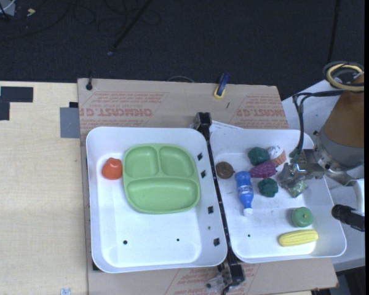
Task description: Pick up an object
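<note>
Corn (pixel 297 238), yellow and knobbly, lies at 5 o'clock in right bin (pixel 332 251). Left bin (pixel 104 244): orange cup (pixel 112 168), green tray (pixel 160 178). Right bin centre: blue bottle (pixel 244 192), purple eggplant (pixel 263 169). Gripper (pixel 293 180) at 3 o'clock; can't tell its spread.

End effector (pixel 293 178) finger state unclear, blurred.

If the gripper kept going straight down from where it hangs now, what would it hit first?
Probably the dark green toy just left of the gripper, or the right bin floor beside it; depth is unclear from this slant.
</note>
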Motion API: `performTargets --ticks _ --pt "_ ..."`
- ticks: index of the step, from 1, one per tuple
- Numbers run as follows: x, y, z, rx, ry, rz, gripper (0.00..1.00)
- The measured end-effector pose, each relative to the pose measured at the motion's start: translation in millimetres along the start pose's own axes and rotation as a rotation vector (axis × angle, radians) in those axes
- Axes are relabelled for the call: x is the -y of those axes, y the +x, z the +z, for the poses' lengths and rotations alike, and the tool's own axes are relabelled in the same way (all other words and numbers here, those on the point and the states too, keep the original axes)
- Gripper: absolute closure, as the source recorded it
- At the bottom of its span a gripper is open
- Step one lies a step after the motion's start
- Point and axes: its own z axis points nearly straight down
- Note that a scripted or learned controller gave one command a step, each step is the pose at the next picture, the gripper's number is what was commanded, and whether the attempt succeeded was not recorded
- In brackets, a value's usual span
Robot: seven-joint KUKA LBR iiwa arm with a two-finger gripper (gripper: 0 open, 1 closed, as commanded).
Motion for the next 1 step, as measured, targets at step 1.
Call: performTargets --ticks 1 --pt "-0.3 -0.9 -21.9 0.0 0.002 0.0 1.0"
